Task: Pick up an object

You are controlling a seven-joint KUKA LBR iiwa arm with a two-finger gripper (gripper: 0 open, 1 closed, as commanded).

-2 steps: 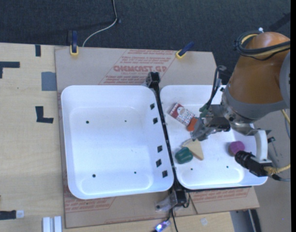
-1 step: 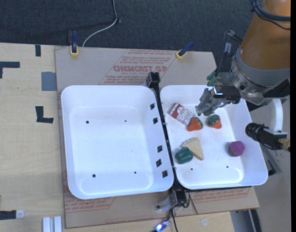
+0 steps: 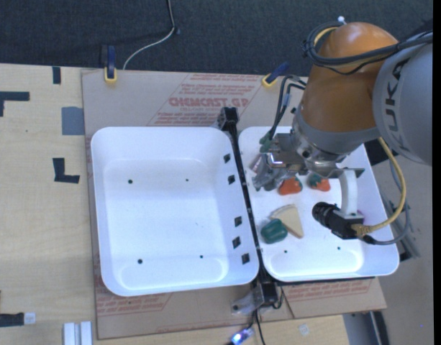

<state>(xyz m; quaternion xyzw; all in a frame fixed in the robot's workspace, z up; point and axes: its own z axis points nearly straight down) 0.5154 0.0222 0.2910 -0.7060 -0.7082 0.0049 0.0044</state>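
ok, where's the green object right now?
In the camera view the green object lies in the right bin, near its left wall, touching the tan wedge on its right, below the claw.

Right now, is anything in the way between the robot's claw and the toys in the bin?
Nothing visible blocks it. The gripper hangs low in the right bin, right beside the orange piece. The green piece and tan wedge lie nearer the front.
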